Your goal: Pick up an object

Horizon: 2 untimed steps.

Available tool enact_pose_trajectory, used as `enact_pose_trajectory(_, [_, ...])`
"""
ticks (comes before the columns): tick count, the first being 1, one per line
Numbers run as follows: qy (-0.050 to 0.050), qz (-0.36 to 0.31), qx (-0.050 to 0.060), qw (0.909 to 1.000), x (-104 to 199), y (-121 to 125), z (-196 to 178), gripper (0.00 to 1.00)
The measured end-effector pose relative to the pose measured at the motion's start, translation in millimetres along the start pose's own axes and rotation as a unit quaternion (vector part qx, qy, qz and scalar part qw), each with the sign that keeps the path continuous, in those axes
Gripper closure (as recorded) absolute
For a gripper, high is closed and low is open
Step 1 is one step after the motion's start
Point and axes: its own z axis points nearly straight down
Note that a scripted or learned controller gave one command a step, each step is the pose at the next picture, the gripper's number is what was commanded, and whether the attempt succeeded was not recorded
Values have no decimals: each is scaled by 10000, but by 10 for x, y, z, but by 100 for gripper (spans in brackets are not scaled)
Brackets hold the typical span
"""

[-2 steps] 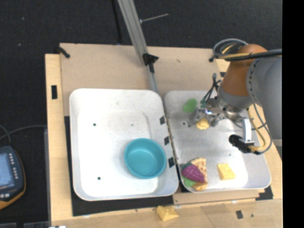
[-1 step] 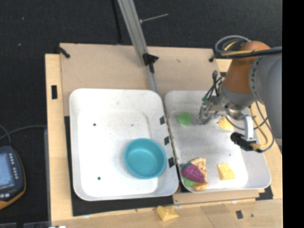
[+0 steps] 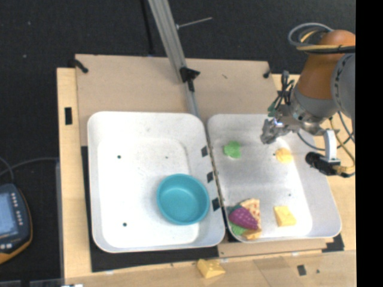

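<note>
Camera view: arm (image 3: 317, 82) over right bin (image 3: 311, 184).

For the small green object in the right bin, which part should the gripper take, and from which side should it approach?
Probably from straight above, closing across the middle of the green object. It is a small rounded lump lying low on the floor of the right bin, with bare floor on all sides, so the fingers have room to descend. The gripper is nearby, to the object's right in the camera view.

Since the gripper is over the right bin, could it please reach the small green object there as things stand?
Probably yes: the small green object lies alone on the open floor of the right bin, left of the gripper, with nothing between them.
</note>
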Motion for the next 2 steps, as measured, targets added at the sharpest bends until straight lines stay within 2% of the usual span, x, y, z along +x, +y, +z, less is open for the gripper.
enact_pose_trajectory(1, [2, -18, 6, 10000, -19, -7, -445, 100])
enact_pose_trajectory(2, [7, -24, 17, 10000, -28, 5, -657, 100])
